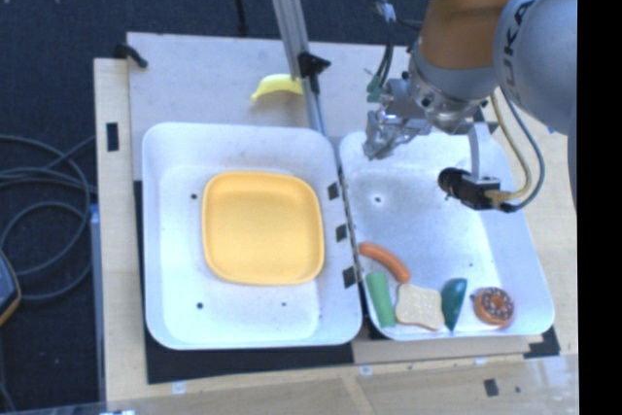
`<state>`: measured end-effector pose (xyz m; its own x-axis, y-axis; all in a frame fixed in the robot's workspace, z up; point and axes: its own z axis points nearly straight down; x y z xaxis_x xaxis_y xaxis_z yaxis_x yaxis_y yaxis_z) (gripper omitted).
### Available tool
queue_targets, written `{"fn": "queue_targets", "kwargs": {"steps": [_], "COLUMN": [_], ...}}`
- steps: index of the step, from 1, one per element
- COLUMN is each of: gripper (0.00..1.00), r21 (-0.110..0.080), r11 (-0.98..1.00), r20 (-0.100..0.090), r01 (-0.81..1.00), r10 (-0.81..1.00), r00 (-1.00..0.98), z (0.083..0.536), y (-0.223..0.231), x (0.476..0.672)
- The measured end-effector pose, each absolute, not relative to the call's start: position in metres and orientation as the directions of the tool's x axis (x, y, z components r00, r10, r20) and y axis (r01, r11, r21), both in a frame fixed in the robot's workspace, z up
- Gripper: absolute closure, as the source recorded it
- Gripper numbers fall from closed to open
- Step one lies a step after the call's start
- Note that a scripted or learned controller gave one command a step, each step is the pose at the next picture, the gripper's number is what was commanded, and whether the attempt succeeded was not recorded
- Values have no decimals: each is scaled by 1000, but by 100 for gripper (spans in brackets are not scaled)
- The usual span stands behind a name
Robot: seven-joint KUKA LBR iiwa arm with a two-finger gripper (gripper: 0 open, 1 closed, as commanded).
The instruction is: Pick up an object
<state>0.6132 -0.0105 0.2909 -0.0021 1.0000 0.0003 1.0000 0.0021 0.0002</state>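
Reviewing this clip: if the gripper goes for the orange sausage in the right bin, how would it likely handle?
The sausage looks rounded and slim, so it may roll or slip from a pinch. It seems small, probably light. The green piece lies close by, so a push could nudge it.

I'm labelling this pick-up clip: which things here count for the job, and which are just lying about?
For the job:
end effector
sausage
green cucumber piece
toast slice
dark green piece
donut
right bin

Lying about:
yellow plate in left bin
banana behind the bins
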Motion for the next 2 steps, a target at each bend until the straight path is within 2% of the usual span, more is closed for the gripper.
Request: {"fn": "queue_targets", "kwargs": {"steps": [1, 2], "gripper": [100, 100], "r21": [1, -1], "r11": [3, 3], "r20": [1, 0], "r01": [1000, 1000], "r10": [1000, 1000], "r00": [-3, -3], "z": [288, 261], "y": [35, 81], "x": [596, 577]}}
